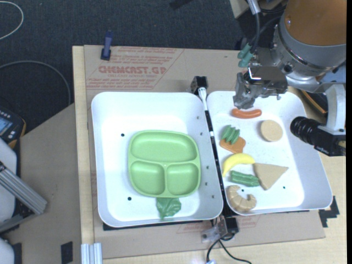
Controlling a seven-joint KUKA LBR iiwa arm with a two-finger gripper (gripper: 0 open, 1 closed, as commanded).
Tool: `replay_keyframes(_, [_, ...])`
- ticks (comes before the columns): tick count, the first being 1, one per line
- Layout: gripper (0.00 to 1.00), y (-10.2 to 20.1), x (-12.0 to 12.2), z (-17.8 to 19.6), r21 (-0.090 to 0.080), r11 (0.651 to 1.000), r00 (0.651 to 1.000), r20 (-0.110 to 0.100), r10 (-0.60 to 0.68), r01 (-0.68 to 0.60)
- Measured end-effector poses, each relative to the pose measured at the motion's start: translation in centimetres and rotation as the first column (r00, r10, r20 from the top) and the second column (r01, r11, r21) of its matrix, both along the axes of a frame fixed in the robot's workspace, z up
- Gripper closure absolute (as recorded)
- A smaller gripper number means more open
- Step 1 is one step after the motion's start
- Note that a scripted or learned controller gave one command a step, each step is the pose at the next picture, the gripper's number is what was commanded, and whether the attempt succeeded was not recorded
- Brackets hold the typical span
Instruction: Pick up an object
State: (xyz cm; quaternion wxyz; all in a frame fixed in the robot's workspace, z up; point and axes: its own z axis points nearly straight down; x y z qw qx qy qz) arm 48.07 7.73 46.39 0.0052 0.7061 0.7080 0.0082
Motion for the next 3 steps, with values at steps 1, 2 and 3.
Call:
replay_keyframes(1, [1.00,0.3,-0.2,-2.7,-0.005,1.000,1.000,-0.024,-0.002,0.002])
replay_keyframes(2, [1.00,-4.2,2.5,-14.8,-0.008,1.000,0.999,-0.032,-0.007,0.007])
replay_keyframes(3, [1.00,-3.9,2.7,-13.1,-0.004,1.000,1.000,-0.016,-0.003,0.003])
